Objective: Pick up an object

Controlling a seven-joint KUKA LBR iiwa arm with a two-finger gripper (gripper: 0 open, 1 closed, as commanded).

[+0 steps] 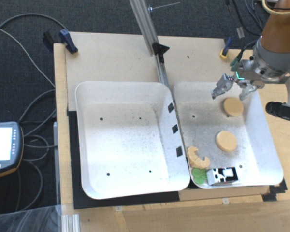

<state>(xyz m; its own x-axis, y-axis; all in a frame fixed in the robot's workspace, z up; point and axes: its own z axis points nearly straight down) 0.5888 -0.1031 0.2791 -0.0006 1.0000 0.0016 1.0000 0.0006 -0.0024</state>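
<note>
Two tan round wooden discs in the right white bin (261,129): upper disc (233,107) near the far right wall, lower disc (226,141) mid-bin. Both lie flat and round, so no long axis. Grey two-finger gripper (234,88) hovers just above the upper disc, fingers spread open, nothing between them. Tan curved piece (197,156), green piece (199,176), black-and-white block (223,175) at the near edge.
</note>
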